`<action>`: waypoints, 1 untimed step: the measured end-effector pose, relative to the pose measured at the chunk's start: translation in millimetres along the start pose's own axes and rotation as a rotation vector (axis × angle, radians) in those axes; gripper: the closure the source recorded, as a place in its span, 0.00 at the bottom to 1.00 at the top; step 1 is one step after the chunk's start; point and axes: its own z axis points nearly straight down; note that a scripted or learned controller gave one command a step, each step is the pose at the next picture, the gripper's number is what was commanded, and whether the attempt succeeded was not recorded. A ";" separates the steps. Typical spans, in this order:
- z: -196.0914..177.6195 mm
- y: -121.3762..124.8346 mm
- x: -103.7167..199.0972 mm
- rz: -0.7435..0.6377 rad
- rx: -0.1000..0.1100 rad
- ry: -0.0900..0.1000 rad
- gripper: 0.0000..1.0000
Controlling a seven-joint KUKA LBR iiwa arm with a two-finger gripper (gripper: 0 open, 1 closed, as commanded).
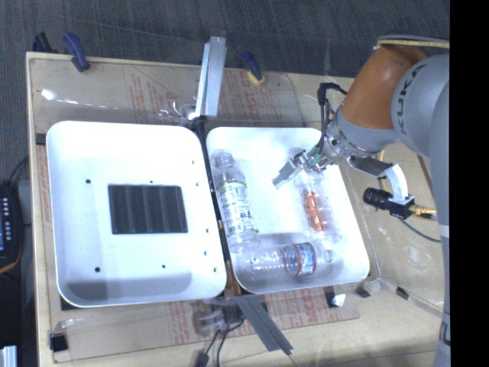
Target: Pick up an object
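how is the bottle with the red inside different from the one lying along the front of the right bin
The red-filled bottle lies along the bin's right wall, just under the claw; the front bottle lies crosswise along the near wall. The red-filled one shows red-orange inside; the front one looks clear with a blue and red label. Both are clear plastic, lying flat in the right bin.

A single camera looks down from above the counter (pixel 114 327) at a slant, set far enough back to take in both white bins whole: the left bin (pixel 69 205) and the right bin (pixel 263 147) side by side, the counter's edges around them, and a strip of dark floor (pixel 153 6) along the top of the view. The arm (pixel 397 98) enters from the view's right side. The counter appears slightly turned, its far edge running across the upper part of the view.
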 end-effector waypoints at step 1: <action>-1.9 -6.8 4.1 -0.049 0.003 0.004 0.00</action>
